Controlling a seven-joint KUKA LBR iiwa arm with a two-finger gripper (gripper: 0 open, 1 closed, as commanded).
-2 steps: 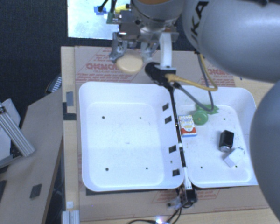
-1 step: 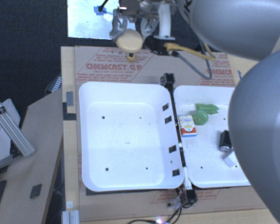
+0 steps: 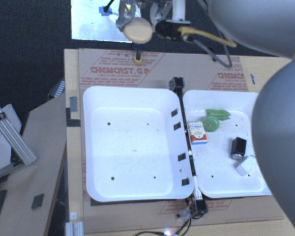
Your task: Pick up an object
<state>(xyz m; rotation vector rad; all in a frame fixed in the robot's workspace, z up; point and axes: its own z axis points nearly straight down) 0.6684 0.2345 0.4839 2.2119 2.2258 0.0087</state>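
While the tool [image 3: 136, 21] hangs high at the far side, a pale round object [image 3: 138, 31] sits gripped between its fingers. Lifted well clear of both bins, the pick appears accomplished.

Two white bins [image 3: 96, 132] stand side by side on a brown board [image 3: 118, 69]; a metal rail [image 3: 10, 132] lies at the far left.

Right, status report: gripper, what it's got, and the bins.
Gripper raised beyond the bins, shut on a cream round object. Right bin holds green piece, small carton, black item.
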